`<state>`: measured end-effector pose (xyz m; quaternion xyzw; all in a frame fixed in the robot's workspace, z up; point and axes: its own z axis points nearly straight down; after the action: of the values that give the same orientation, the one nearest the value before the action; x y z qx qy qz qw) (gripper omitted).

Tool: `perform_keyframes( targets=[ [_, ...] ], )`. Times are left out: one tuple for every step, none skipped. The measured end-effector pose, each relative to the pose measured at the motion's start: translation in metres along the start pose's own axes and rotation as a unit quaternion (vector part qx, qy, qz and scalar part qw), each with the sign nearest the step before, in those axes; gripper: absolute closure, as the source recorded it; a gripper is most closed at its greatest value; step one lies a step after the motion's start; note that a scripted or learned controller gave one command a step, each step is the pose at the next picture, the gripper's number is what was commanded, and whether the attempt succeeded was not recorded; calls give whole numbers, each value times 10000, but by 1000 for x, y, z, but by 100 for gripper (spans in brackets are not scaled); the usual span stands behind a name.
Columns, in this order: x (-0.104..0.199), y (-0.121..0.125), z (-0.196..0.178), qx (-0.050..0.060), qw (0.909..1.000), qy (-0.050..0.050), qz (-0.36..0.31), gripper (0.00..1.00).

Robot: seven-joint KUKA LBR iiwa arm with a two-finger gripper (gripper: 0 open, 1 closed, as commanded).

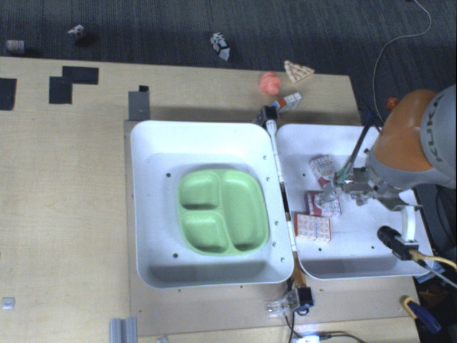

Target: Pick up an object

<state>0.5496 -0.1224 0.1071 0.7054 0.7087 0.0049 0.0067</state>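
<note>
My gripper (330,195) hangs low in the right bin (357,252), reaching in from the right. It is directly over a red and white packet (313,203), which it partly hides. A pink patterned square packet (313,228) lies just in front of that. Behind the gripper rests a crumpled clear wrapper (322,165). I cannot tell whether anything is gripped.
The left bin (153,191) holds a green divided plate (222,211). Behind the bins on the bench lie an orange ball (270,83), a triangular wedge (298,71) and a small tube (286,103). Black blocks (71,83) sit far left.
</note>
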Motion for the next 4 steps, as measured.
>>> perform_keyframes(
  targets=[
    [22,-46,16,-36,10000,-11,24,0],
    [21,-44,4,-66,10000,-23,18,100],
    [46,68,-77,58,10000,13,-2,100],
    [46,68,-77,64,10000,12,-2,0]
  ],
)
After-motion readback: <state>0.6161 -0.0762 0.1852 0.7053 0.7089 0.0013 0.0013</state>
